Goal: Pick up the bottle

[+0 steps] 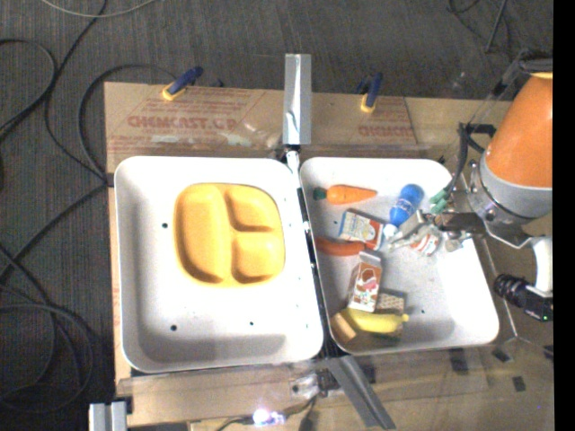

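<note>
The bottle (406, 203) lies just beside the fingers (415, 233), seemingly ungripped.

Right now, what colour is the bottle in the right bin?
Blue, with a white cap end, per the camera view: bottle.

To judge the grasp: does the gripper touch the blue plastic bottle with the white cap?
Cannot tell. In the camera view the gripper lies right beside the blue plastic bottle, but blur hides any contact or gap.
</note>
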Robot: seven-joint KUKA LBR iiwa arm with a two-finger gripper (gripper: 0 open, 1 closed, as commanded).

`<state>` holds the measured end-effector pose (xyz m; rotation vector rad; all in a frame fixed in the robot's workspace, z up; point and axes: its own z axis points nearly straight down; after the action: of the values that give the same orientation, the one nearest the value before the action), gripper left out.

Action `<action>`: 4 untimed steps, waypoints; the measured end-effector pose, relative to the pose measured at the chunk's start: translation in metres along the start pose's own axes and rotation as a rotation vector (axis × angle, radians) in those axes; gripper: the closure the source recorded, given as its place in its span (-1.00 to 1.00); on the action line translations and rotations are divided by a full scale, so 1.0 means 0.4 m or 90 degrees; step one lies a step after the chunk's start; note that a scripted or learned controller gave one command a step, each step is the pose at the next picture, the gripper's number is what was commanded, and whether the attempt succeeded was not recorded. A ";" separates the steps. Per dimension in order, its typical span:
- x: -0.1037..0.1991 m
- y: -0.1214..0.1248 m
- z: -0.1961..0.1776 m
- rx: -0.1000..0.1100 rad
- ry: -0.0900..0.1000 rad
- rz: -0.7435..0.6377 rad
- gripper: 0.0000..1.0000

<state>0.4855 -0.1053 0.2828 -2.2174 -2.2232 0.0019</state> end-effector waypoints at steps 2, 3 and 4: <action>-0.154 0.405 0.392 -0.005 -0.004 -0.057 -1.00; -0.265 0.476 0.460 -0.002 0.009 0.056 -1.00; -0.252 0.400 0.478 -0.009 0.003 0.106 -1.00</action>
<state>0.6453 -0.2054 0.0913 -2.4000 -2.0358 -0.0195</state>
